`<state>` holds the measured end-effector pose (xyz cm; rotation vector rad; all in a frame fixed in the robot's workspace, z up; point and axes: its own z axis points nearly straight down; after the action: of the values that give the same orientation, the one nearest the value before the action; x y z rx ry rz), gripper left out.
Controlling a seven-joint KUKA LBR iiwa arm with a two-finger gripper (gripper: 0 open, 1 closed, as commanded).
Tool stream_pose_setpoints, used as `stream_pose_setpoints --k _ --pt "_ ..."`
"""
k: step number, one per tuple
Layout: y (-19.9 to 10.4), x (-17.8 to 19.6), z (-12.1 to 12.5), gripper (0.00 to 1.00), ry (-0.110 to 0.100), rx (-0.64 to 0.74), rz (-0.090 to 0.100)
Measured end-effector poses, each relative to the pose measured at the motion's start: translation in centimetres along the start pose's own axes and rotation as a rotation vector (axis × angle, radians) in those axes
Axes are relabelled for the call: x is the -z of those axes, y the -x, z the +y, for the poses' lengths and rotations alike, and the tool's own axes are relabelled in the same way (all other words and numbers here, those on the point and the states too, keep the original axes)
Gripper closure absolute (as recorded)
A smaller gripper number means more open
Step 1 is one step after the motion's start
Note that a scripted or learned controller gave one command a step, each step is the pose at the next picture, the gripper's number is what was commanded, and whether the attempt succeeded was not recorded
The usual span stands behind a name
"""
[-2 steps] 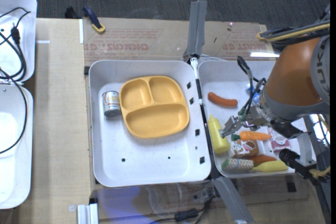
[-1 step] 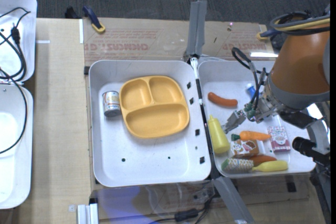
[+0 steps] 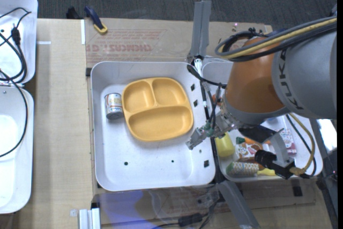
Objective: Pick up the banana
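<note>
I am steering the arm (image 3: pixel 278 72) in from the right, its orange band hanging over the wall between two white bins on the counter (image 3: pixel 59 115). The left bin (image 3: pixel 139 169) is carrying a yellow divided plate (image 3: pixel 157 108) with a small can (image 3: pixel 113 106) just beside its left edge. The right bin (image 3: pixel 252 175) is sitting mostly under the arm, and a jumble of packets and food items is crowding its near end.

Among them a yellow piece (image 3: pixel 224 146), lying just inside that bin's left wall, is looking to me like the banana, though the wrist is covering too much of it for me to be sure. The hand (image 3: pixel 199 138) is reaching down and left, its tip poking over the divider into the left bin, near the plate's lower right corner. I cannot tell how wide it is standing, and I am seeing nothing gripped in it.

By my reading, I am aiming on the wrong side of the wall. To do this step well, I am judging that I should bring the hand back to the right, centre it above the yellow piece, line it across the fruit's narrow width, and descend clear of the wall and the neighbouring packets.
</note>
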<state>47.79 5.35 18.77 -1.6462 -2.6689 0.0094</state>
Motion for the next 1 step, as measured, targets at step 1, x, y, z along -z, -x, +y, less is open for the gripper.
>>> stream_pose_setpoints --k 1 --pt "-2.32 -1.48 8.31 0.0 0.001 -0.319 -0.002"
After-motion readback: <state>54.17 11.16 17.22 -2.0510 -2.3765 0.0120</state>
